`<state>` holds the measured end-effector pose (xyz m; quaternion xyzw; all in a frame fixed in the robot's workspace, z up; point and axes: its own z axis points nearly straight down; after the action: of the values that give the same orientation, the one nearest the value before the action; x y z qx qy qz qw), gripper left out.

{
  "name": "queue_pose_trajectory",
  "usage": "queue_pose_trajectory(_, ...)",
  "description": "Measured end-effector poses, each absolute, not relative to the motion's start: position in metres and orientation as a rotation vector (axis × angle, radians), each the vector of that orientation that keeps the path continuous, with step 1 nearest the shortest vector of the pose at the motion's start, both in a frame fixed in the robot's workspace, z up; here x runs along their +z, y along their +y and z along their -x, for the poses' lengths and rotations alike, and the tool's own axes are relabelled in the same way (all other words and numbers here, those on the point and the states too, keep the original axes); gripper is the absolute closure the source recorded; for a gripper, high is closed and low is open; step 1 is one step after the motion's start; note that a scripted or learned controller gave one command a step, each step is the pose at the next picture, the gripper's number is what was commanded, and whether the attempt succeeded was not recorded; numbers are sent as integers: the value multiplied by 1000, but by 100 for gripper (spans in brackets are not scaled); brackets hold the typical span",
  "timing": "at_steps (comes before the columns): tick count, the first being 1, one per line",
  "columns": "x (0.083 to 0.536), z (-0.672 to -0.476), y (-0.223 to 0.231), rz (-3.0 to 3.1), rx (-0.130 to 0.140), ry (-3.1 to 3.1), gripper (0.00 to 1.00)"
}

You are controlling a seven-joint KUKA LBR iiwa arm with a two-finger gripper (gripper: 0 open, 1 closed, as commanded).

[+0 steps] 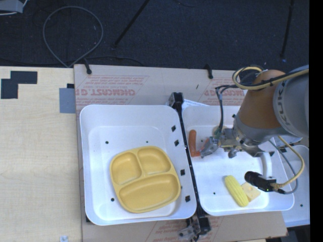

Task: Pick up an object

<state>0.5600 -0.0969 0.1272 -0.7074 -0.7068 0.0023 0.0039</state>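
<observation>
The pincer hung low in the right bin, near its left wall. Its fingers looked a little way apart, and nothing sat between them. A small orange carrot lay just beside the pincer, on its left, close to the wall between the two bins. It was likely the thing to pick up. A yellow corn cob lay below the pincer and a bit to its right, touching a pale cheese wedge. The yellow tray sat well apart in the left bin. To do this step well, the arm should slide left until the fingers stood on both sides of the carrot. Then it should go down and close softly. The wall was very near, so one finger could bump it. The carrot was thin and round, so it could roll away.
</observation>
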Motion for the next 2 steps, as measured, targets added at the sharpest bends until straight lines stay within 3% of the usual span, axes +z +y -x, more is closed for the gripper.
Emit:
queue_pose_trajectory(1, 140, -561, -99, 2224, 6, -2211, 100)
queue_pose_trajectory(2, 203, -562, -99, 2222, -3, -2224, 100)
